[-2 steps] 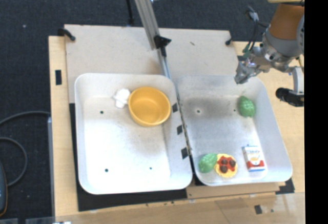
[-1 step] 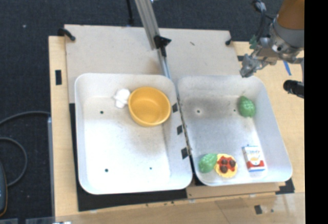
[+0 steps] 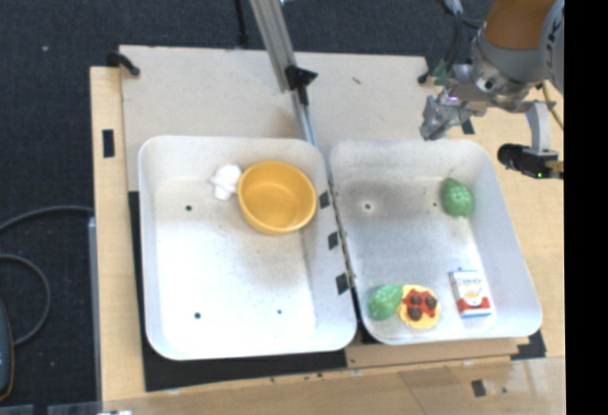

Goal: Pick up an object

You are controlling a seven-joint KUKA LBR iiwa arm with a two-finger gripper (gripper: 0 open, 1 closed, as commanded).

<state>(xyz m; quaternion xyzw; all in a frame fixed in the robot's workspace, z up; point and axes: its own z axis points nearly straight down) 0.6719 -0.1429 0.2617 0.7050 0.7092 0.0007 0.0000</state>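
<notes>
Hovering above the far rim of the right bin (image 3: 518,256), the claw (image 3: 439,122) carries nothing, so the pick has not started; whether it is apart or together I cannot tell, too small and dark at this angle. Everything is left to do: choose a thing, descend, close, lift.

Candidates, all resting in the bins on the desk (image 3: 204,85):
- green ball-like object (image 3: 457,198), right bin, far right part, nearest the claw. Roughly oval, long axis running near-to-far in the view, slightly tilted.
- small carton (image 3: 470,294), right bin, near right corner. Lies flat, long axis near-to-far, red end toward the near rim.
- small round plate-like toy with red pieces (image 3: 420,306), near rim, touching or just beside a green lump (image 3: 385,301) on its left. Round, no clear axis.
- yellow bowl (image 3: 276,197), left bin (image 3: 171,309), far right part, upright, opening up. No long axis.
- white lump (image 3: 226,180), just beside the bowl on its left, shape unclear.

Judgement: the green ball-like object is likeliest target, being closest under the claw.
</notes>
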